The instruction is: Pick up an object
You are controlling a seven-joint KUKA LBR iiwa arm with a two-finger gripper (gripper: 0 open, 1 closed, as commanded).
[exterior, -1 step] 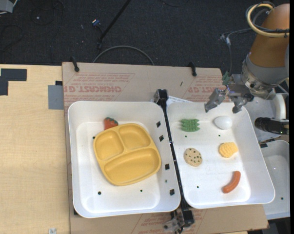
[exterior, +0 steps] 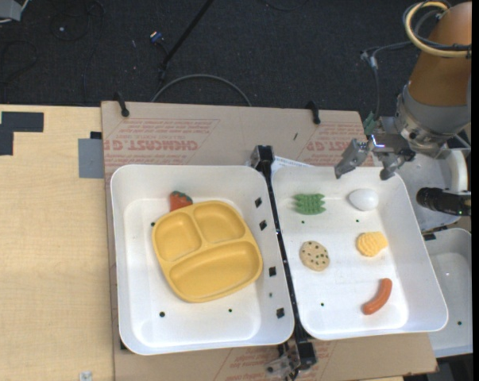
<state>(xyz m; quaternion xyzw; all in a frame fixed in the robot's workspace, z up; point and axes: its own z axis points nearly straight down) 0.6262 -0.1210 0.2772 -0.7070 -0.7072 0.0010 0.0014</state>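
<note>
we are hovering our gripper [exterior: 372, 157] over the right bin's [exterior: 430, 292] far rim, fingers spread and holding nothing, since nothing is picked yet. the white egg [exterior: 363, 199] is lying just below them, the nearest candidate, well apart from the sausage [exterior: 377, 296].

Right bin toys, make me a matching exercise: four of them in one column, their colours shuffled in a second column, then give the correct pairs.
Things:
1. egg
2. sausage
3. cookie
4. leafy piece

Colours:
A. green
B. tan with dark specks
C. white
D. orange-red

Pairs: 1-C, 2-D, 3-B, 4-A
</note>
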